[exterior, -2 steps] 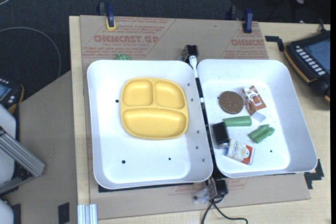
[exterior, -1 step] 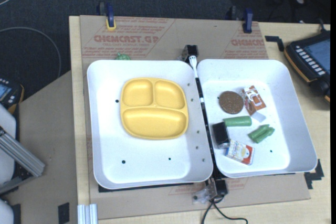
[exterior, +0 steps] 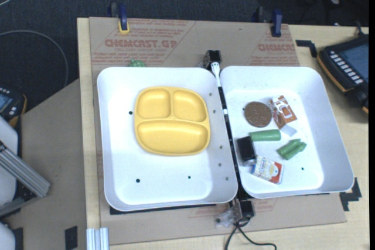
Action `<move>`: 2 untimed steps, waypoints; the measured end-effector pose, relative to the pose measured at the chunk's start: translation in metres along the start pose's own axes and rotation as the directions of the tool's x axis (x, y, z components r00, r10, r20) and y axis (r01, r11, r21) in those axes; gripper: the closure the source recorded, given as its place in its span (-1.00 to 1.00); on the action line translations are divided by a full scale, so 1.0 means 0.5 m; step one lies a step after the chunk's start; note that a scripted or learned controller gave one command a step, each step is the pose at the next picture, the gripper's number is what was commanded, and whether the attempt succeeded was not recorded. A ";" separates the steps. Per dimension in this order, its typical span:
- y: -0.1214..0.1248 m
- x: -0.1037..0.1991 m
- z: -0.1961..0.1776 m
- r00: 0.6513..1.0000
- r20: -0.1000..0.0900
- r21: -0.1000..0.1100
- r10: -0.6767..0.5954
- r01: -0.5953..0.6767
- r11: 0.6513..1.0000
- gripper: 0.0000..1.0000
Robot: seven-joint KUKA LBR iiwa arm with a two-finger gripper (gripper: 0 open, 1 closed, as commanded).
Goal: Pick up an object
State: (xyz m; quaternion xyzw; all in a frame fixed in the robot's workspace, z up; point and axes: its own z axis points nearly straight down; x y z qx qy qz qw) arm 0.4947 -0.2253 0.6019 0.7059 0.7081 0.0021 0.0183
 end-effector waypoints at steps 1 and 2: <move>0.001 -0.001 -0.022 1.000 0.004 -0.005 0.000 0.000 1.000 1.00; 0.003 -0.002 -0.044 1.000 0.007 -0.010 0.000 0.000 1.000 1.00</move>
